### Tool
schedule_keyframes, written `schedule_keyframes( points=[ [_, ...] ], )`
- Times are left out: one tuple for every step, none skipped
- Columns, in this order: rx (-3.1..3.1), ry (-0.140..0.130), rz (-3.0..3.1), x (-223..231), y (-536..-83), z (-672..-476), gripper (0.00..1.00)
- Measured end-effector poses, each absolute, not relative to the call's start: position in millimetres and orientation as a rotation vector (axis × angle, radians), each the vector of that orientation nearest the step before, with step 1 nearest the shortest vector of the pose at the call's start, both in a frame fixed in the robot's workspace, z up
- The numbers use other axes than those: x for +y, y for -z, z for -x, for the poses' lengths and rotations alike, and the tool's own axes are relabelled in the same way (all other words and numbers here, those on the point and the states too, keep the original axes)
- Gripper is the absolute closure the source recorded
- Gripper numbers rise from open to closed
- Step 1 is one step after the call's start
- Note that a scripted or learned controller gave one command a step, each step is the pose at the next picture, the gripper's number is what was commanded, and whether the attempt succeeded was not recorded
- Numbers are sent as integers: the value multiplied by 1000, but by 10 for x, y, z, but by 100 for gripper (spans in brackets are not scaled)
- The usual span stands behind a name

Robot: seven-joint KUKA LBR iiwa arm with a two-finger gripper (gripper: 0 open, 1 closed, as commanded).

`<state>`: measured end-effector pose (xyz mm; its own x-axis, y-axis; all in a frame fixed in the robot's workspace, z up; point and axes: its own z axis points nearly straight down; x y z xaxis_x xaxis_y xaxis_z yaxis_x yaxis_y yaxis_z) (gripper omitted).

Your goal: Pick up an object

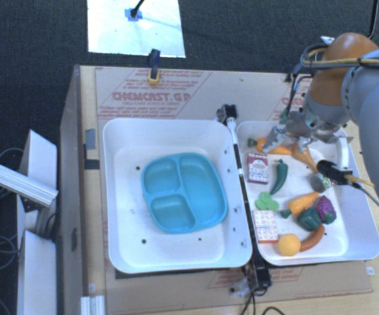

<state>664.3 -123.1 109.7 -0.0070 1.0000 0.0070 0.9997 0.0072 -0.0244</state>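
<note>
Gripper (293,131) low at the right bin's (363,241) far end.
Orange carrot (280,150) lies just at its 7 o'clock, long axis 3-to-9; gripper opening: cannot tell.

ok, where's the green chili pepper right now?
The green chili pepper lies in the right bin, upper middle in the camera view, just right of the small red carton and above the orange carrot.

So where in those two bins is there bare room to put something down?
Left bin: bare floor all round the blue tray, widest along its left wall. Right bin: crowded with toy food, end effector at its top; only the lower right corner is free.
</note>
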Motion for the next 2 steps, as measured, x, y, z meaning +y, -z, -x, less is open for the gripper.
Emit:
schedule_keyframes(
  points=[
    [-2233, 16, 2232, -973, -913, -6248, 0],
    [-2222, -11, 2208, -1126, -840, -6667, 0]
  ],
)
